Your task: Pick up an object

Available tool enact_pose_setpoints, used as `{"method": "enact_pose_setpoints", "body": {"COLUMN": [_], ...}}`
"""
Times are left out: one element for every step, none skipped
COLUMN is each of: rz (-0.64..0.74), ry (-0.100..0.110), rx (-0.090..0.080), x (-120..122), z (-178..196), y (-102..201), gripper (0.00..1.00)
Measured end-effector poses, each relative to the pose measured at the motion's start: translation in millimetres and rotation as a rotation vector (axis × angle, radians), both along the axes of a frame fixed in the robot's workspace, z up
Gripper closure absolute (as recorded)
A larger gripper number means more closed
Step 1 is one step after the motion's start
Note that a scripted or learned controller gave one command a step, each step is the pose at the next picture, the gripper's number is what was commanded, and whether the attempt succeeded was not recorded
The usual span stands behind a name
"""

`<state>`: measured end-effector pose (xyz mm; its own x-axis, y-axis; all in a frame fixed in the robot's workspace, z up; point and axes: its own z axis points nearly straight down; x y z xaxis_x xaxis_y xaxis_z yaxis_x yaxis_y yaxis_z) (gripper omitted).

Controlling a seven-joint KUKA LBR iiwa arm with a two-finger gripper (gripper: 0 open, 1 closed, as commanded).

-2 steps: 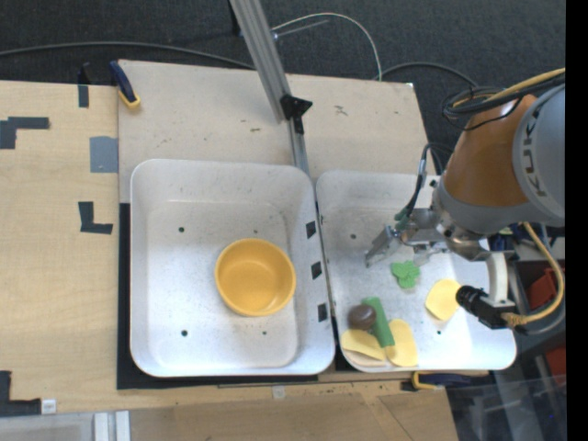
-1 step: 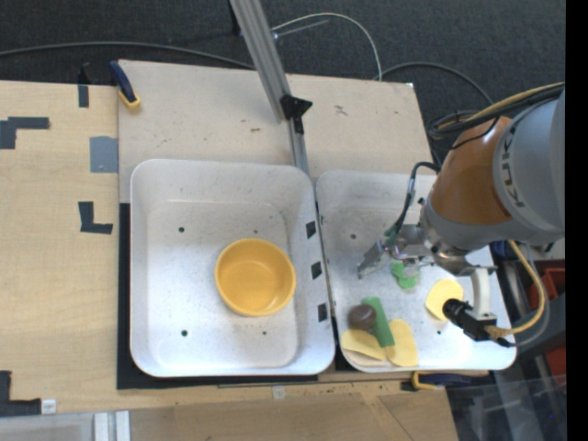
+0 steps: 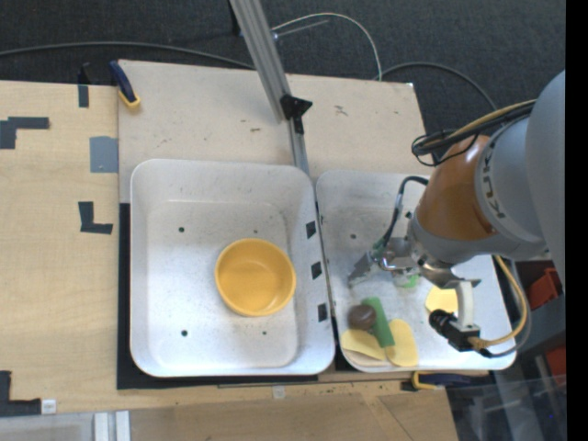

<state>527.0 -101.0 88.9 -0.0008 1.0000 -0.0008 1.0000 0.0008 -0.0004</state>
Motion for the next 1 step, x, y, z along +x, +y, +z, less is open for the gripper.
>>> {"method": "enact_pose_setpoints", "body": {"rz": [0.001], "ry": [0.002], "rx": [0.002], "x": [-0.3], "z": [10.6], "y": [0.7], "gripper": [1.00]}}
